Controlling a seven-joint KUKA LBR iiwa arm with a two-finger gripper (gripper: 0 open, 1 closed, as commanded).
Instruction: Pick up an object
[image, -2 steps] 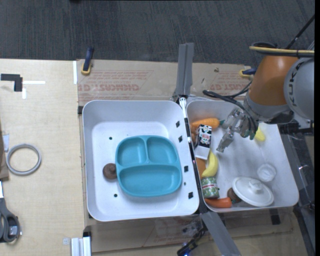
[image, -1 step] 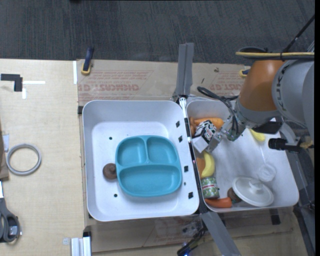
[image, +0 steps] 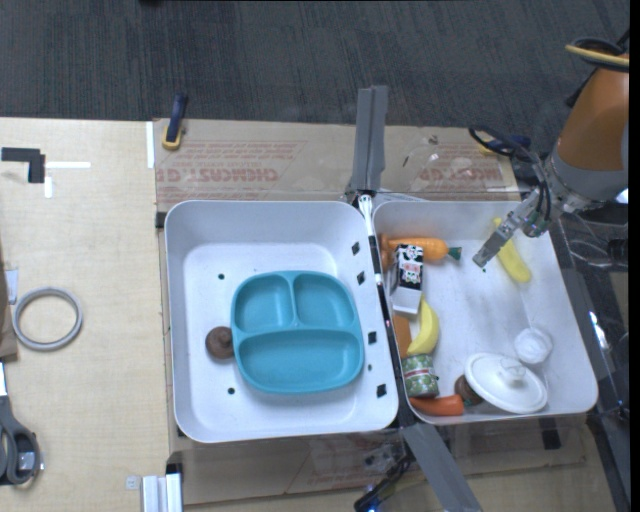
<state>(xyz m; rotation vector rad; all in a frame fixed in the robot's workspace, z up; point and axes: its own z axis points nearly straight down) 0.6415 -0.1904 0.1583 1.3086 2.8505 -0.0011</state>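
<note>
Arm enters from the right, pincer (image: 493, 247) hangs over the upper right part of the right bin (image: 575, 330), slanted down-left; whether its tips are apart or together I cannot tell, too small and dark, and nothing visible between them. Nearest candidate: a yellow object (image: 514, 262) just beside the pincer, on the bin floor, lying alone, looks like the easiest pick. Farther left of the pincer, against the bin's left wall: an orange carrot (image: 432, 248), a small black-and-white carton (image: 409, 270), a banana (image: 427, 330), a small can (image: 420, 378), and another orange-red piece (image: 437, 404) at the near corner, all crowded. Below the pincer: a white lid (image: 508, 383) and a small white cup (image: 532, 346). Left bin (image: 190, 330) holds a blue divided plate (image: 296, 332) and a brown round thing (image: 219, 342), well away. To do it well: go for the isolated yellow object, centre over it, align the tips across its short axis, drop straight down to the floor before closing. Avoid the cluttered wall side, tips likely to jam there.
</note>
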